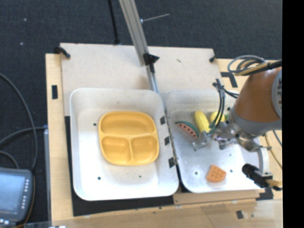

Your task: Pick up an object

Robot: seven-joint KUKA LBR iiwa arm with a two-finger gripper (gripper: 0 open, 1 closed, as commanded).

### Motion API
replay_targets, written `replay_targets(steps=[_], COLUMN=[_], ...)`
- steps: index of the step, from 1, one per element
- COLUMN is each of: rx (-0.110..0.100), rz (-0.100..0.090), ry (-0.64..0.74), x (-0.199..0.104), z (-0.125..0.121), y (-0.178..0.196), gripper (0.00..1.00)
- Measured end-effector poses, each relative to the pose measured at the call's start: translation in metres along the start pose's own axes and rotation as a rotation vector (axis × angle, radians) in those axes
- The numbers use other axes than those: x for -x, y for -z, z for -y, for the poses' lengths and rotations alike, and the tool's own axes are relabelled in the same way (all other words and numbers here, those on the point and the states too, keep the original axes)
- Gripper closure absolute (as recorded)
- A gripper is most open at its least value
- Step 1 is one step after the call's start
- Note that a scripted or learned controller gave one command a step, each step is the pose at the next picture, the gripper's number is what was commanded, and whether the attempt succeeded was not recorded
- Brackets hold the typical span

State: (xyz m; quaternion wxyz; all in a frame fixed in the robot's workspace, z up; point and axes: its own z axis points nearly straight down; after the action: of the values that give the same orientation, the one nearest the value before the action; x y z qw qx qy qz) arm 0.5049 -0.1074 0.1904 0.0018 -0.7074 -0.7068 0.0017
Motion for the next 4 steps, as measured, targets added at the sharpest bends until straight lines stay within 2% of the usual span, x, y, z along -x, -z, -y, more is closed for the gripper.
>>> replay_targets(steps=[1,2,3,4], rx=[-0.001,0.010,0.011,0.013], rz=[0.000,0.000,0.002,0.002], ry=[0.000,-0.005,0.004,0.004], x=[-0.002,-0.001,-0.004,-0.003], z=[0.002,-0.001,-0.006,0.001], y=[-0.063,-0.048,-0.004,0.046], gripper=[0.00,1.00,1.00,1.00])
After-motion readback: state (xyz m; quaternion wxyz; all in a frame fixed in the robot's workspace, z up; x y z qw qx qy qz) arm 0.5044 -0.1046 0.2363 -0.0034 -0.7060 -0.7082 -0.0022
